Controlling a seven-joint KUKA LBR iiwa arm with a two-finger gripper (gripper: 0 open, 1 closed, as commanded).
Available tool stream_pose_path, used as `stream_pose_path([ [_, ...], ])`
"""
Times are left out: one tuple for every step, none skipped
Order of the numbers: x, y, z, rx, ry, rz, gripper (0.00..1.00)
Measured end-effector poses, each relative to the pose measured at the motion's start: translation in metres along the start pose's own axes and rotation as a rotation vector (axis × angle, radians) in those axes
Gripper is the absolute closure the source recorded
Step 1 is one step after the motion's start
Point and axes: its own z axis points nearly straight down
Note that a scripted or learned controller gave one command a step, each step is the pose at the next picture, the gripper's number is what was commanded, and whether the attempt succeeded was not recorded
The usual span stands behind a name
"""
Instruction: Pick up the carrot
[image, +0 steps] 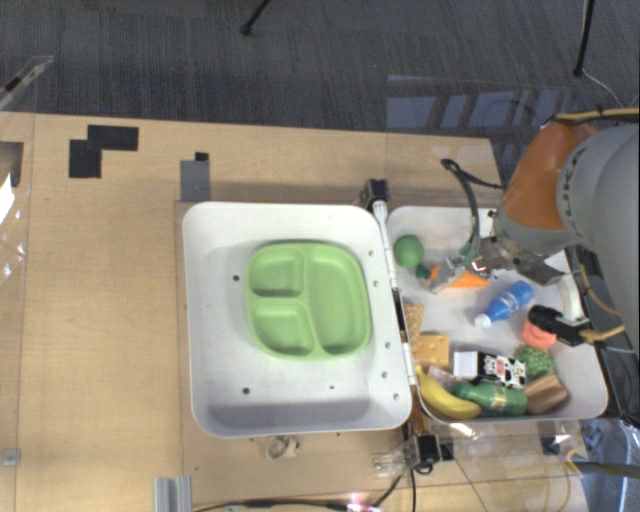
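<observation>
While the end effector (468, 262) hangs low in the right bin (590, 395), whether spread or pinching I cannot tell, the carrot (466, 282) lies just beneath it, right of the green ball (408, 250) and left of the blue bottle (505, 303).

A bulky grey arm (605, 190) with an orange band (535, 185), black cables trailing beside it.

dark grey carpet floor (300, 60) lies beyond the light wooden bench (90, 330). black square markers (100, 148) sit on the bench's far left area.
</observation>
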Motion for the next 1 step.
stream_pose_path([
  [0.0004, 0.0039, -0.0135, -0.008, -0.004, -0.010, 1.00],
])
